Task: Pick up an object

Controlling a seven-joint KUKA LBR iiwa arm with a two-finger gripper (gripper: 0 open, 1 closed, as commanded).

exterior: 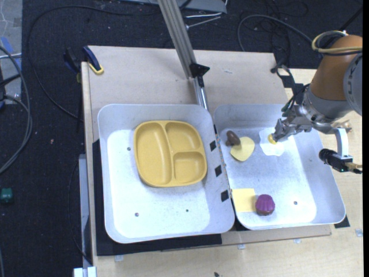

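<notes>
My claw (279, 136) is down on the white and yellow thing (271, 145), maybe pinching it, but I can't tell, and nothing is lifted yet.

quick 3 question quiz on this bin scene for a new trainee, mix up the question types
1. True or false: the yellow divided tray lies in the right bin.
2. Multiple choice: what lies right beside the purple object? A) the brown object B) a yellow square piece C) the divided tray
3. Fill in: the gripper is low over the ____ bin, near its far edge.

Key
1. False; it lies in the left bin.
2. B; the yellow square piece lies beside it, while the brown object lies further back by a pale yellow piece.
3. right
</notes>
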